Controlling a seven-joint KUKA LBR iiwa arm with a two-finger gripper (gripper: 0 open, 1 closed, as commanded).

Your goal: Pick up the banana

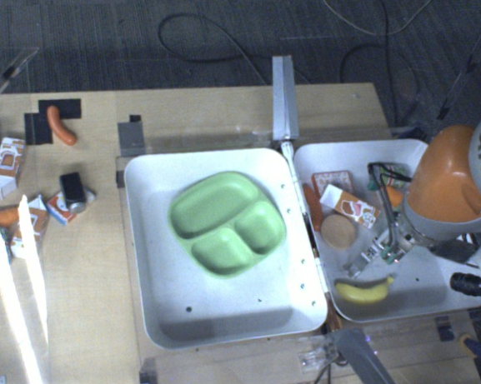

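The yellow banana (364, 290) lies on its side near the front edge of the right bin (425, 296), its curve opening upward. My gripper (377, 250) hangs low inside that bin, just above and slightly right of the banana and close to it. Nothing shows between gripper and banana that tells of contact. The arm's orange band (442, 184) covers the bin's right part.
In the right bin, a round brown cookie-like item (339, 231), a small red-and-white carton (352, 206) and a reddish packet (330, 179) lie behind the gripper. The left bin (159, 311) holds a green divided plate (226, 222). Loose items (61, 126) lie on the bench at left.
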